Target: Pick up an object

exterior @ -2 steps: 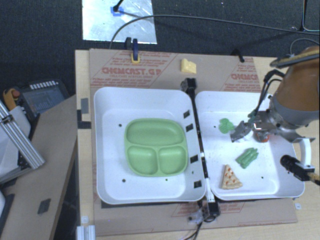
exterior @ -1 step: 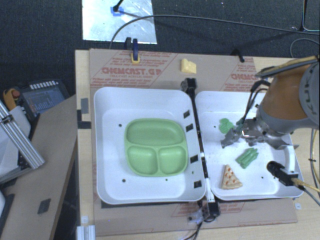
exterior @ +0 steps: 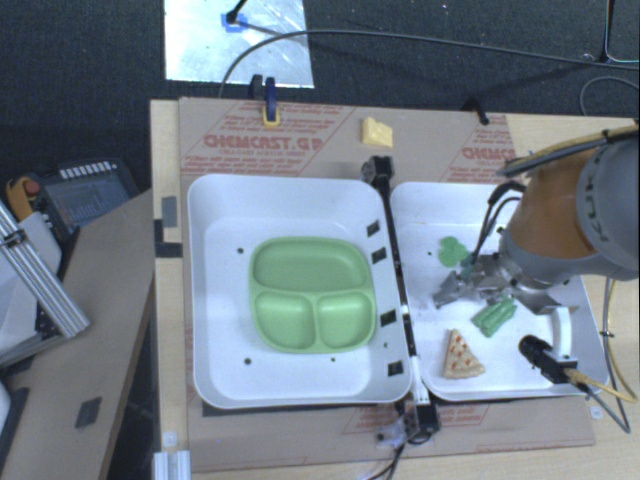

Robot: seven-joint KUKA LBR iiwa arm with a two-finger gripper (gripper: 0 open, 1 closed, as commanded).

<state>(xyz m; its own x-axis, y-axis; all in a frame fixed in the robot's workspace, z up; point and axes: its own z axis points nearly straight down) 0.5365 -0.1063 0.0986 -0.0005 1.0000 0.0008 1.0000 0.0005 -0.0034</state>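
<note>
— Well, which object is to be picked, and where is it found?

— Three candidates are seen in the right bin [exterior: 432, 216]: a toy pizza slice [exterior: 461, 354] near the front wall, a green toy vegetable [exterior: 494, 317] just beside the wrist, and a leafy green piece [exterior: 452, 251] further back. The jaws are seen low over the bin floor, between the two green pieces and above the pizza slice in the view.

— Is anything gripped?

— That cannot be told. The metal of the jaws is blurred against the white floor, so neither their opening nor any hold can be judged.

— How should the step be done well, then?

— One object should be chosen, and the green toy vegetable is probably the nearest. The jaws should be opened wide and centred over its narrow width, not its length, and lowered until the floor is nearly met. Closing should be delayed until the piece is squarely between them. The pizza slice is flat and likely to be missed. A straight lift is advised, so that the divider towards the left bin [exterior: 222, 218] and its green divided plate [exterior: 310, 293] is not struck.
</note>
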